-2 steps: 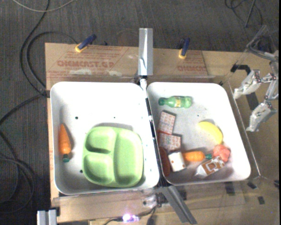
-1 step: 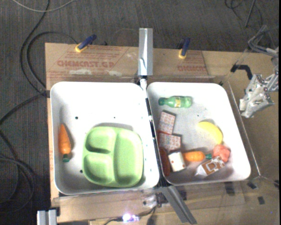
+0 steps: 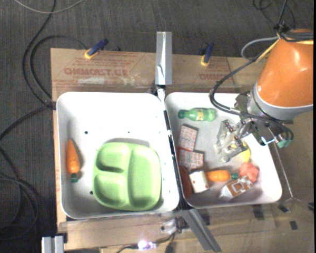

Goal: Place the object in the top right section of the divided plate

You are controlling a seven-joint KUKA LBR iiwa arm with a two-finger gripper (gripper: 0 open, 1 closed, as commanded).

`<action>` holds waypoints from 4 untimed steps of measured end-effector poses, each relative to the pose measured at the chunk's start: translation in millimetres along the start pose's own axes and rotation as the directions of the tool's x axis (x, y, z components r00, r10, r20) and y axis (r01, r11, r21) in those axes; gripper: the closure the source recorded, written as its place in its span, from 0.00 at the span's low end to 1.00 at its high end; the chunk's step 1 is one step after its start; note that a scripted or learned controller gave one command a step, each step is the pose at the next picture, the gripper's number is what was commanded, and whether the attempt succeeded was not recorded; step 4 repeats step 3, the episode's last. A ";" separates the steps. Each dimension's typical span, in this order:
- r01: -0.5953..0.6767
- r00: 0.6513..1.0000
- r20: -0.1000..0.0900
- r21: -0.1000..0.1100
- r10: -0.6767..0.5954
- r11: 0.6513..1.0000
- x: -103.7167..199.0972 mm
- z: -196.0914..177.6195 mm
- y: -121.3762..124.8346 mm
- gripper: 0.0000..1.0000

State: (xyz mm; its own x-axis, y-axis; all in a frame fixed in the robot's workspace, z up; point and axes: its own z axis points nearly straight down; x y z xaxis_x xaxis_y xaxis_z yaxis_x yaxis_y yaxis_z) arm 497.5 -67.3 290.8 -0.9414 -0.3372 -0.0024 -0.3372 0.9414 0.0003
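Over the right bin [image 3: 276, 191], at about two o'clock from the view's centre, the claw [image 3: 230, 140] hangs low among the clutter; whether it is open or closed I cannot tell, and nothing can be made out gripped in it. The task names no particular object, so I judge the arm is set here because this bin carries the pick candidates: a green bottle [image 3: 197, 114] at the bin's twelve o'clock, lying with its long axis running nine to three; a small carrot [image 3: 218, 176] toward six o'clock, also lying roughly nine to three; a yellow piece [image 3: 244, 155] just beside the claw; and a pink piece [image 3: 249, 171] near four o'clock.

The green divided plate [image 3: 128, 176] sits toward six o'clock in the left bin [image 3: 68, 107], well apart from the claw, its sections bare. A second carrot [image 3: 72, 158] lies at nine o'clock of the plate, long axis twelve to six. Carrying anything across means clearing the wall between the bins.
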 end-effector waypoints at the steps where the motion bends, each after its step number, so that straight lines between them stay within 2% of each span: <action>1: 0.011 1.000 0.002 -0.002 -0.011 1.000 -74.1 -67.1 155.4 1.00; 2: 0.079 0.997 0.023 -0.001 -0.079 0.997 -100.1 177.8 201.6 1.00; 3: 0.167 0.984 0.067 -0.010 -0.166 0.986 -85.7 179.2 191.4 1.00; 4: 0.167 0.984 0.067 -0.010 -0.166 0.986 -85.7 179.2 191.4 1.00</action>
